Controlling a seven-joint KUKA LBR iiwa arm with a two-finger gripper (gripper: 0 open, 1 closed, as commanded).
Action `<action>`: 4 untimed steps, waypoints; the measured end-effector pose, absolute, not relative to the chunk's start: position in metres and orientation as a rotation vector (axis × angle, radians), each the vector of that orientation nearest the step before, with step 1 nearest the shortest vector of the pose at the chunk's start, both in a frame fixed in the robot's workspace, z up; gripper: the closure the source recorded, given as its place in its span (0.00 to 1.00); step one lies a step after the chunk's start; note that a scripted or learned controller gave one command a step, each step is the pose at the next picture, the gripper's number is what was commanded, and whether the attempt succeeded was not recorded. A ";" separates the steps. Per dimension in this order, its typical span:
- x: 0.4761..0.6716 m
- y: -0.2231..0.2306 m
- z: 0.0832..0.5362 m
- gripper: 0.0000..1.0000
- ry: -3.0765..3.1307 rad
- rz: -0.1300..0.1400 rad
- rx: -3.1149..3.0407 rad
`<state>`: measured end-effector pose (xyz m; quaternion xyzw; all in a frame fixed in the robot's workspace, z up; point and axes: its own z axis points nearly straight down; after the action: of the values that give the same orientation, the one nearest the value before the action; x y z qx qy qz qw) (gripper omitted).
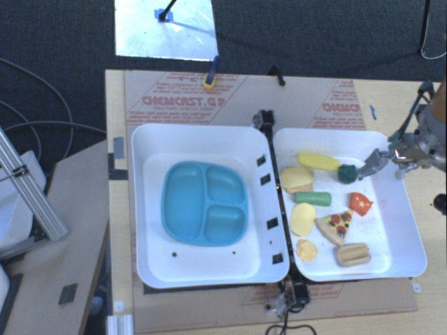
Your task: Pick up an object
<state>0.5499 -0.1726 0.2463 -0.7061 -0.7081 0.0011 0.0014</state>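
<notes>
The two-finger tool (374,162) is seen reaching in from the right over the right-hand shallow white bin (398,218), its tip just beside a small dark green round toy (347,174); whether its fingers are parted cannot be told, and nothing is visibly held. The green toy, touching the end of a yellow corn-shaped piece (318,162), is judged the likeliest thing to be picked. Around it, plastic food is scattered loosely, apparently as grasp targets: a green cylinder (312,198), a red strawberry-like piece (360,203), a pizza slice (334,226) and a tan hot dog bun (353,255). In the left-hand white bin (150,152), a light blue divided plate (204,203) is seen. Both bins rest on the cardboard-covered desk (181,100).
</notes>
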 end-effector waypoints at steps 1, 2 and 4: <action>0.543 -0.194 0.094 0.00 -2.221 0.005 -2.227; 0.547 -0.195 0.108 1.00 -2.229 -0.002 -2.232; 0.583 -0.201 0.130 1.00 -2.225 0.002 -2.213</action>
<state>0.5828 -0.2007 0.1302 -0.7053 -0.7089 0.0006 0.0018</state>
